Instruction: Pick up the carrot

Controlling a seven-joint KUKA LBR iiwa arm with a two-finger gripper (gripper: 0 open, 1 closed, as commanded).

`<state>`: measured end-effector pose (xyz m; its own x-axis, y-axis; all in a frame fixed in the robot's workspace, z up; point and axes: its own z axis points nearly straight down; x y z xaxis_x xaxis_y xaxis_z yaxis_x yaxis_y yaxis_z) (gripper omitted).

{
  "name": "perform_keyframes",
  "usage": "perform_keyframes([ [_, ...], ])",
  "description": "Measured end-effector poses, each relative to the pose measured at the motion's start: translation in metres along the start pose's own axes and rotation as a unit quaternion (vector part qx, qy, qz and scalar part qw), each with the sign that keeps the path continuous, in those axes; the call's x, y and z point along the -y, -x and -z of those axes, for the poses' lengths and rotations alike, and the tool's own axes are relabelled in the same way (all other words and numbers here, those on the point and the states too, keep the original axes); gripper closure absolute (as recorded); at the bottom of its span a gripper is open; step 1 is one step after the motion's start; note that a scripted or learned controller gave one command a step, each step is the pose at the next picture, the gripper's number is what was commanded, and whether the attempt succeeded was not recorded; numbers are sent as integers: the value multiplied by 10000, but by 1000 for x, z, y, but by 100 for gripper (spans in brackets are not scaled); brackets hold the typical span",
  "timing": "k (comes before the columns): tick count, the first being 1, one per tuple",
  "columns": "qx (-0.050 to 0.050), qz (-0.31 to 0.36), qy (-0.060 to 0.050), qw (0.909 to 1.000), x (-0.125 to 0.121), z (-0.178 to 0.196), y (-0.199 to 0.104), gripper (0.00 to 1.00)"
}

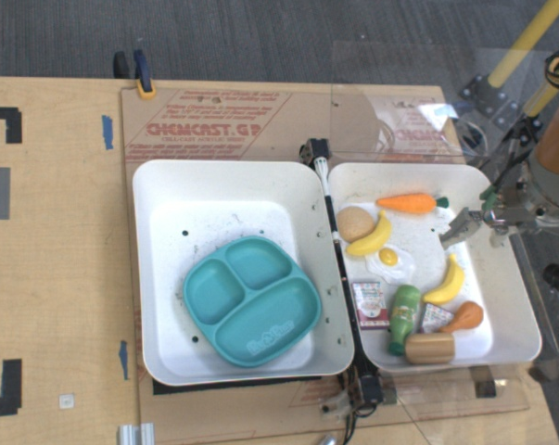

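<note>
The orange carrot (407, 203) with a green top lies flat near the far wall of the right bin (518, 290), its tip pointing left. My gripper (461, 227) hangs over the right side of that bin, a little to the right of and nearer than the carrot's green end, apart from it. Nothing shows held in the gripper.
The right bin also holds a tan potato (356, 222), two bananas (372, 235) (449, 284), a fried egg (388, 258), a green bottle (404, 308), a drumstick (464, 317), a wooden cylinder (429, 348) and small packets (369, 302). A teal divided plate (251, 299) lies in the left bin (168, 211).
</note>
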<state>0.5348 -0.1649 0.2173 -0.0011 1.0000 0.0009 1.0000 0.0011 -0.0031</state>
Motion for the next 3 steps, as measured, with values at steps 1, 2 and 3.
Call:
perform_keyframes([
  [1, -4, -66, -39, 10000, -51, -95, 17, 0],
  [2, 9, -917, 15, 9958, -106, -108, 39, 0],
  [3, -13, -2471, -427, 9680, -122, -121, 30, 0],
])
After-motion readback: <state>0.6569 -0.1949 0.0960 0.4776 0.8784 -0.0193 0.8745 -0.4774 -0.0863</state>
